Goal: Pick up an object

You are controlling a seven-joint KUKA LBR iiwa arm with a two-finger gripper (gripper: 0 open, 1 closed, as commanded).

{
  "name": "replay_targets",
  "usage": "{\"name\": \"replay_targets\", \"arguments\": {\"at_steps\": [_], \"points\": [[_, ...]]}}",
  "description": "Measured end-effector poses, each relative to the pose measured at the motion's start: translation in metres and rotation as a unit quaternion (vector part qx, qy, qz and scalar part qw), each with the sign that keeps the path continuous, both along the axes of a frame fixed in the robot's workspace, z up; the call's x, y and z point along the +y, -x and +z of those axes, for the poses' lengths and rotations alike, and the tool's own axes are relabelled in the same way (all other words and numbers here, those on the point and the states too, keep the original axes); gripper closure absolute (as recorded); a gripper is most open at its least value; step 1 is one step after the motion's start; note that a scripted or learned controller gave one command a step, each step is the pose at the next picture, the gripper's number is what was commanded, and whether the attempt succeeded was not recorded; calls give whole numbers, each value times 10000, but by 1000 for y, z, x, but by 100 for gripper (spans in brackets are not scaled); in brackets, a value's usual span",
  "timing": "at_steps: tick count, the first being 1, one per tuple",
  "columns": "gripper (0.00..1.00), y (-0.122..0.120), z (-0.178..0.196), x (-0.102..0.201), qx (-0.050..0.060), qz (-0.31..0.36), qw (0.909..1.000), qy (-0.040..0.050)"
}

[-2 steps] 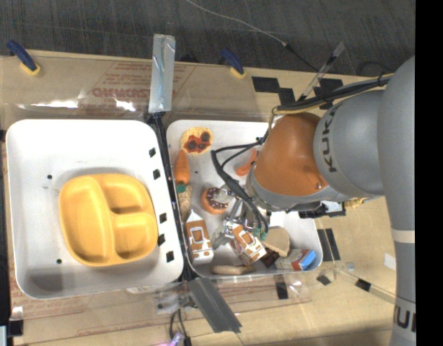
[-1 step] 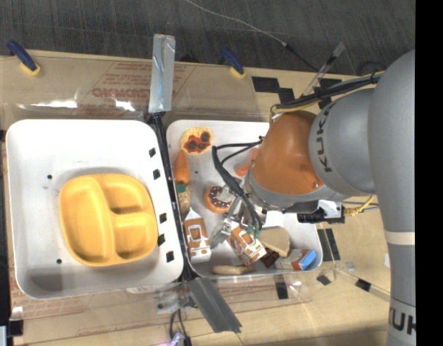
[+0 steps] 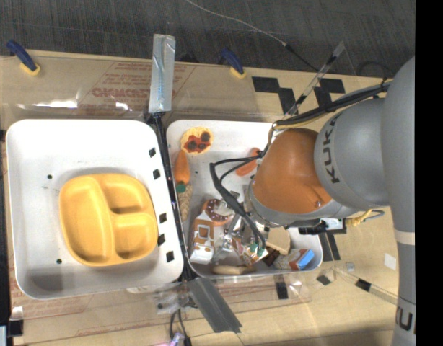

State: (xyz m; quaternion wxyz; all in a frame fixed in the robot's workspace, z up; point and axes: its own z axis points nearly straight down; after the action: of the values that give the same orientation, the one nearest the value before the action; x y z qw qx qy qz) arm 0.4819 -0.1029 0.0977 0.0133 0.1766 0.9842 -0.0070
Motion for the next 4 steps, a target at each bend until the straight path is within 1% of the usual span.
{"name": "replay_targets", "arguments": {"at_steps": [1,2,3,4], "points": [[0,-26,-6,-26,120,1228,9923,-72],[0,-43,-5,-16,113,873,9961,-81],[0,-70,-5,-21,118,1556,9877,-69],[0,2,-4,-39,69,897,9959,-72]]}}
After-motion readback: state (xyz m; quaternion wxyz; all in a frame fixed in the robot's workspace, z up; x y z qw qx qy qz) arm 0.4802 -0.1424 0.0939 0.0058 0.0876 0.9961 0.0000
